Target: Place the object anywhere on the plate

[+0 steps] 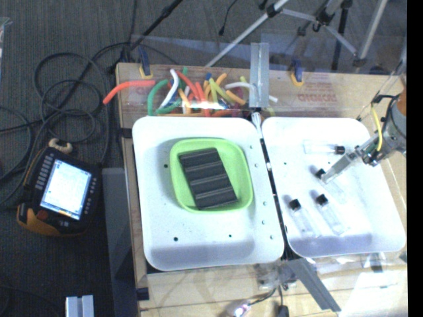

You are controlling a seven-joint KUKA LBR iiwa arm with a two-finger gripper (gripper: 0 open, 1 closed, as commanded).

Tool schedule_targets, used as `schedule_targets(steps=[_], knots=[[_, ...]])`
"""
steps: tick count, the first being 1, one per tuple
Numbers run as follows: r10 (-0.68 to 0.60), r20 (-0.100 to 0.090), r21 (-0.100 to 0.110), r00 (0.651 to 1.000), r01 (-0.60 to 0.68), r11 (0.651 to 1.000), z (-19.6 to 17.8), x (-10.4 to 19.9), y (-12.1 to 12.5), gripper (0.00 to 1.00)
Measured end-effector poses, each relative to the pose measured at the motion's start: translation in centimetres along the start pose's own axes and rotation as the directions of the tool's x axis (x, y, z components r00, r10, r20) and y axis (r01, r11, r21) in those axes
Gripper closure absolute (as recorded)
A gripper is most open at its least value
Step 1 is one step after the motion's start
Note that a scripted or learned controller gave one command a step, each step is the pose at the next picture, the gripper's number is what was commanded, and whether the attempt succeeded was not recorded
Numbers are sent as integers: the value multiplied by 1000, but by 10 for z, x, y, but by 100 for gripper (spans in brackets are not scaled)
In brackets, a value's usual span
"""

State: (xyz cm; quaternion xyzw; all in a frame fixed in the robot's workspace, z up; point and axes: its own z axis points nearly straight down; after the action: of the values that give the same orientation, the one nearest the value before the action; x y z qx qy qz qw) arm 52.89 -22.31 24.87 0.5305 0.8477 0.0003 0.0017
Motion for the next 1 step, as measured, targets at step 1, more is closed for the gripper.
schedule_targets(steps=[1], knots=[[25,3,-1,1000,-25,1000,-101,15,-33,0]])
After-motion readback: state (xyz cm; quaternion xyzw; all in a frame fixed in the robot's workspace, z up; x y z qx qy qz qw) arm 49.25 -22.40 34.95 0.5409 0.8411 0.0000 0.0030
